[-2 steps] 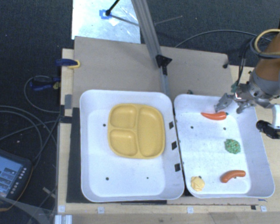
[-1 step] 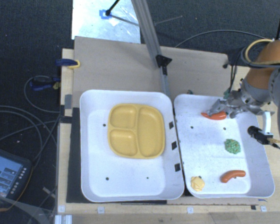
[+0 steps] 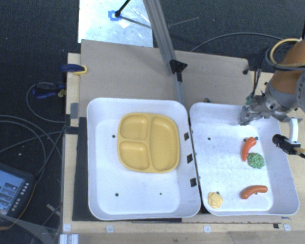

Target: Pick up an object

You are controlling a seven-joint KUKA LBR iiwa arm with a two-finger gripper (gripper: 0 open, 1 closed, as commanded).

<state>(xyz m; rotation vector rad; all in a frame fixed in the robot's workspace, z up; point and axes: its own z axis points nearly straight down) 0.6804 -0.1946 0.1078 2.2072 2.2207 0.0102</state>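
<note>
Gripper [image 3: 247, 117] hovered at the right bin's [image 3: 227, 165] far edge; its opening couldn't be judged. Carrot [image 3: 248, 147], broccoli [image 3: 256, 161], sausage [image 3: 254, 191] and a yellow toy [image 3: 215, 200] lay inside.

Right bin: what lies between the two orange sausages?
In the camera view, the green broccoli piece lies between the upper sausage and the lower sausage.

The bench [image 3: 124, 71] is a flat brown board. Two shallow white bins sit on it side by side. The left bin [image 3: 99, 193] and the right bin [image 3: 284, 196] touch in the middle. A blue and yellow thing, maybe a clamp [image 3: 74, 68], grips the far left edge.
</note>
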